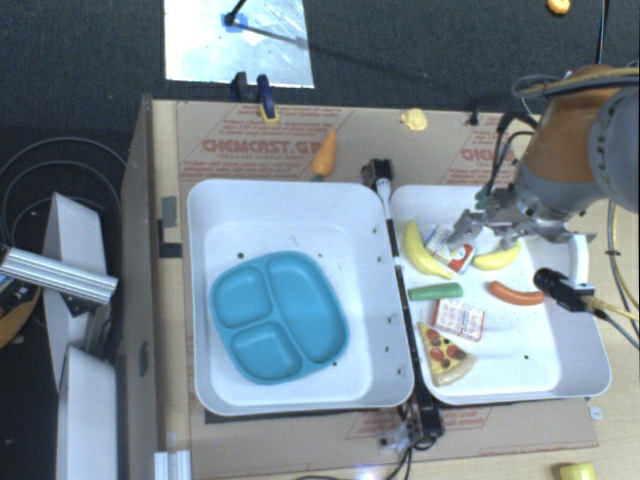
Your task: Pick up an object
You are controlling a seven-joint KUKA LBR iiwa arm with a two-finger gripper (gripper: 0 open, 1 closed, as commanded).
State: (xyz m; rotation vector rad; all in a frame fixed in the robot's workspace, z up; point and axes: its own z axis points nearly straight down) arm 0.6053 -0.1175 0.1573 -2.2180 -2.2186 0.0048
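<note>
The grey arm [590, 153] reaches in over the right bin [575, 368], its gripper [468, 230] low above the toys near the bin's far side; I can't tell how its fingers are set. The left bin [225, 213] holds a blue divided plate [277, 315]. In the right bin lie two bananas [422, 253] [498, 258], a pizza slice [445, 353], a red sausage [515, 293], a green pod [435, 291], and two small packets, one just under the gripper [447, 246], one beside the pizza [460, 319].
</note>
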